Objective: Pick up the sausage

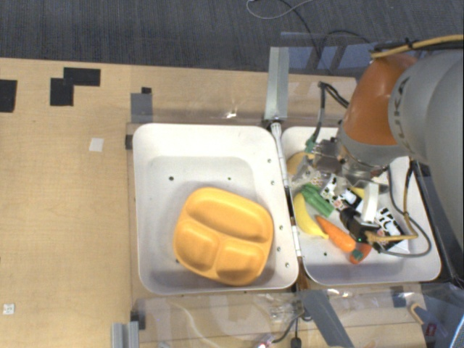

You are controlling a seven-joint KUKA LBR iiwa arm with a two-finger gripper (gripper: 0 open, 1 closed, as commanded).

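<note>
My gripper (328, 183) hangs low over the upper middle of the right bin (420, 267), under the grey arm with its orange band (370, 111). The arm and wrist cover much of this bin, so whatever lies beneath them is hidden. Just below and left of the gripper lies a green vegetable (315, 200), with a yellow banana (306, 222) along the bin's left wall. An orange carrot (339, 236) lies slanted below them, and its reddish-brown end (360, 254) points to the front. A pale yellow item (296, 164) peeks out left of the gripper.
The left bin (156, 158) holds a yellow-orange divided plate (223, 234) in its front half. A raised wall (285, 201) separates the two bins. A metal post (278, 85) stands behind them, and cables trail near the right bin's right side.
</note>
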